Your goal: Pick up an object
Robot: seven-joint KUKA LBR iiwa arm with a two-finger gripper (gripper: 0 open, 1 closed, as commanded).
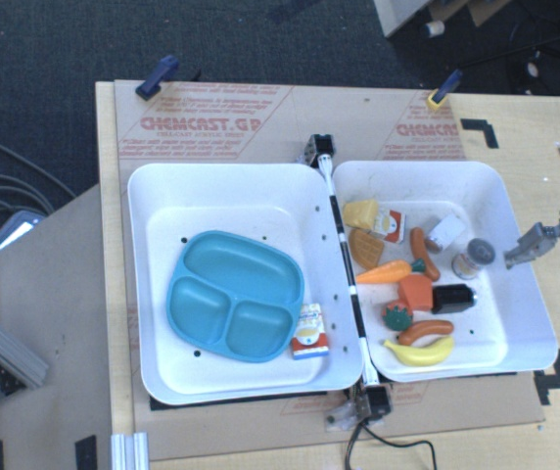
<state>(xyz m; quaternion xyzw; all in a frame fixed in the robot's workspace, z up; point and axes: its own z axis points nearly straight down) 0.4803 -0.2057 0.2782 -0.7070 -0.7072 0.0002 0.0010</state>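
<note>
You are looking down on a bench (211,116) carrying two shallow white bins side by side. The left bin (153,262) holds a blue divided plate (233,294) lying flat near its middle, and a small carton (309,329) with a red base lies touching that plate's edge nearest the inner wall, close to the bin's near corner. The right bin (515,311) holds the cluster of toy foods you can choose from: a yellow cheese wedge (360,213) and a small red-and-white packet (391,225) toward the far inner corner, a brown cracker-like piece (366,248) just below them, and an orange carrot (384,273) lying crosswise near the inner wall. A sausage (421,251) sits beside a white block (446,231) and a small grey can (474,255) toward the outer wall. Nearer you lie an orange block (416,293) touching a black object (453,298), a small red and green piece (396,314), and another sausage (425,332) resting against a banana (419,352) at the near edge. The gripper (530,246) hangs over the right bin's outer rim, apart from every item, grasping nothing; whether it is released or clenched you cannot tell.
</note>
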